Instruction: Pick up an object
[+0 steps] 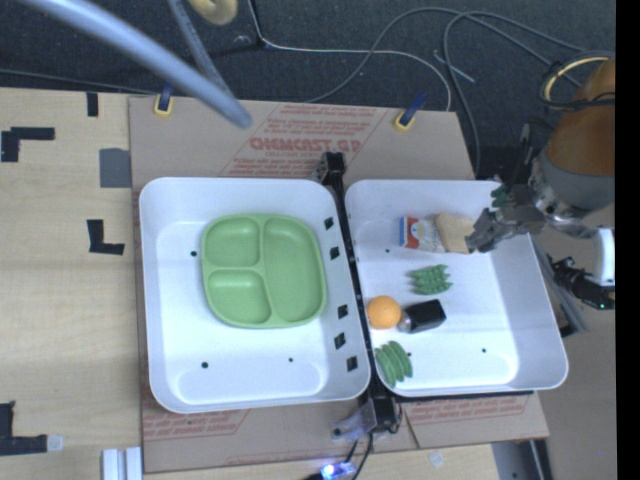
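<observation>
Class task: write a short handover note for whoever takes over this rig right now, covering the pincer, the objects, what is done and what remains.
Pincer: low at the upper right of the right bin, next to the tan item; nothing is seen held.
Right bin: small carton beside the tan item, green piece, orange ball touching the black object, second green piece.
Left bin: green divided tray.
Done: approach only.
Left: grasp and lift one object.
</observation>
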You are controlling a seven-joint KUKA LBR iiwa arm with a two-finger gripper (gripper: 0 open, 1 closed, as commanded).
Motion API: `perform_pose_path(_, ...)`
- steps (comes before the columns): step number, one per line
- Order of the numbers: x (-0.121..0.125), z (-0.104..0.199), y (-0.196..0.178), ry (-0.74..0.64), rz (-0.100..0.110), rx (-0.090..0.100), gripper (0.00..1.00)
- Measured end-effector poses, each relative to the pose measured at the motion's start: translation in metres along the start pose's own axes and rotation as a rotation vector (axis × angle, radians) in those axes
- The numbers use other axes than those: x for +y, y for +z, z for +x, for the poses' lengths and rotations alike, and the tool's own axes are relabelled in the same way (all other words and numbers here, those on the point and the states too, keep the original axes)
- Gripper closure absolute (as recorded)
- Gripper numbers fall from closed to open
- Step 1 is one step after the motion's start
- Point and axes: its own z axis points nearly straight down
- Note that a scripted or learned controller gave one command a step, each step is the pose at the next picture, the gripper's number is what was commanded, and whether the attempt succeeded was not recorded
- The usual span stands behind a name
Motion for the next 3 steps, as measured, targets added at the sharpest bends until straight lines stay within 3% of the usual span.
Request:
perform_pose_path(1,0.0,0.0,0.014,0.002,0.008,0.0,1.0)
perform_pose_path(3,0.022,0.1,0.025,-0.004,0.007,0.003,1.0)
